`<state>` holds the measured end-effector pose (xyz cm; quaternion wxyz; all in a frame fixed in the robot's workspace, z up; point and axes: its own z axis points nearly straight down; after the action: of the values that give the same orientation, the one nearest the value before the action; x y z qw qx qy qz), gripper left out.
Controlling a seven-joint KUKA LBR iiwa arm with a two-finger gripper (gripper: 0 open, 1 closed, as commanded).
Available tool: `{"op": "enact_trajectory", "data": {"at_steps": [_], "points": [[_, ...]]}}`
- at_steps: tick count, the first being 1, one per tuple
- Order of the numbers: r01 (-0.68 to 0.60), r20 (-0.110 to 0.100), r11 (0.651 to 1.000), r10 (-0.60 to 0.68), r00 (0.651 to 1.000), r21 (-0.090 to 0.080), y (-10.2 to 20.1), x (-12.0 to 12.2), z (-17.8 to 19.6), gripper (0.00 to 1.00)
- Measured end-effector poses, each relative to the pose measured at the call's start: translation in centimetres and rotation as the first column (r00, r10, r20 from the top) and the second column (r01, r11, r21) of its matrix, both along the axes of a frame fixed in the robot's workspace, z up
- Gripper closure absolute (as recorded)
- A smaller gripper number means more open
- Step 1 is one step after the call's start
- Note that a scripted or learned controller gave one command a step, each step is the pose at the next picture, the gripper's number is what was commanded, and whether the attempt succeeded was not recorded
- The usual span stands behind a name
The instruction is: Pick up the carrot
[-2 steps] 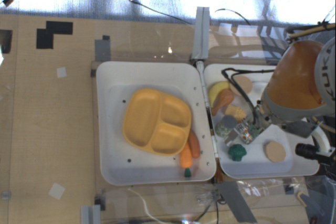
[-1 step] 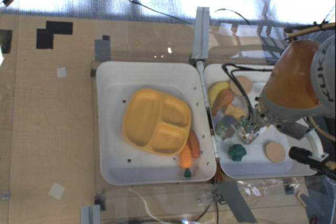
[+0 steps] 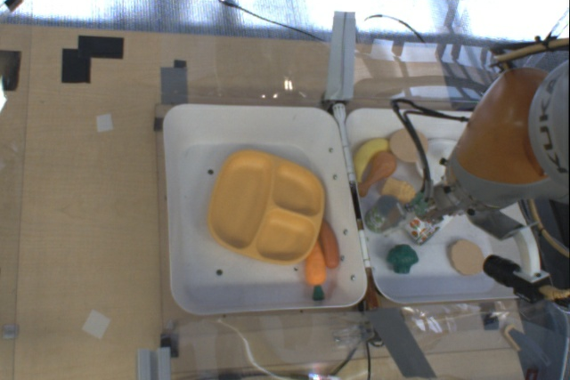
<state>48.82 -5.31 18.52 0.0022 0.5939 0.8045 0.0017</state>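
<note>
The counter bears two bins. In the left bin lies a yellow tray; at the tray's 5 o'clock, touching its edge, lies the carrot. The tool hangs over the right bin; its grip I cannot tell.

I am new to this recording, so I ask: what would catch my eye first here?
First the yellow divided tray in the left bin, with the carrot by its lower right corner. Then the grey and orange arm over the right bin, above a cluster of toy foods.
</note>
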Motion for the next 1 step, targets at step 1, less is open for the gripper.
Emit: {"op": "enact_trajectory", "data": {"at_steps": [1], "points": [[0.222, -0.001, 0.975, -0.222, 0.975, 0.001, -0.29, -0.03, -0.03, 0.00]]}}
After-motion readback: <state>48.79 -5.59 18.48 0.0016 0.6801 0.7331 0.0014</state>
